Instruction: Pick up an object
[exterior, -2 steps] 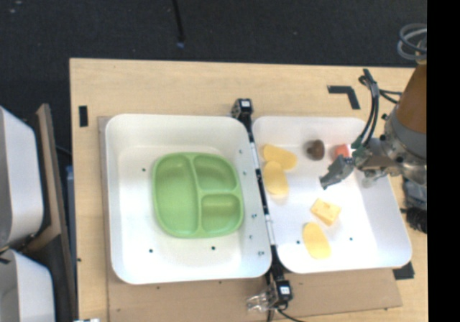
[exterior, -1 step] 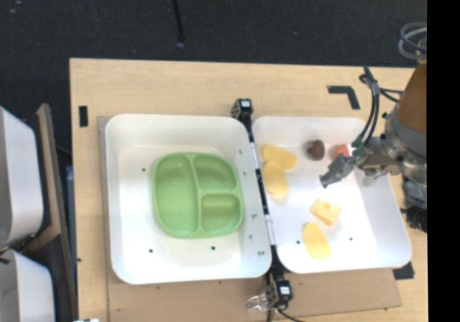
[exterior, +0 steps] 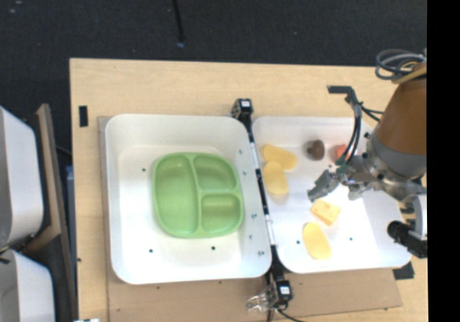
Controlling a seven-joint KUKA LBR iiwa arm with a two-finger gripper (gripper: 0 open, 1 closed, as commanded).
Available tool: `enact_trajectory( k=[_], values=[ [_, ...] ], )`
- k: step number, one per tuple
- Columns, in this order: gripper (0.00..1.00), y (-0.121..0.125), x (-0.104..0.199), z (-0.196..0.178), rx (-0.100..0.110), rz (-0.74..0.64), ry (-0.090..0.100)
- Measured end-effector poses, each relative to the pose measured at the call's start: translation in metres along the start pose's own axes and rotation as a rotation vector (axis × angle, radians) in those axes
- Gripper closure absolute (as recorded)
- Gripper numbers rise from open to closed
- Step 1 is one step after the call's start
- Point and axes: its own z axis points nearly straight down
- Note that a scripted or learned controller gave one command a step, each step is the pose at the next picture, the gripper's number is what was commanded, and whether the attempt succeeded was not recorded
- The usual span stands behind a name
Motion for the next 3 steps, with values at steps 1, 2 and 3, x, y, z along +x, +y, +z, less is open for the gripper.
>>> enact_trajectory(
  k=[1, 2, 3],
  values=[
    [0.00, 0.009, -0.005, 0.051, -0.002, 0.000, 0.000],
    [0.00, 0.007, -0.005, 0.093, -0.002, 0.000, 0.000],
    [1.00, 0.008, -0.005, 0.081, -0.007, 0.001, 0.000]
  ],
)
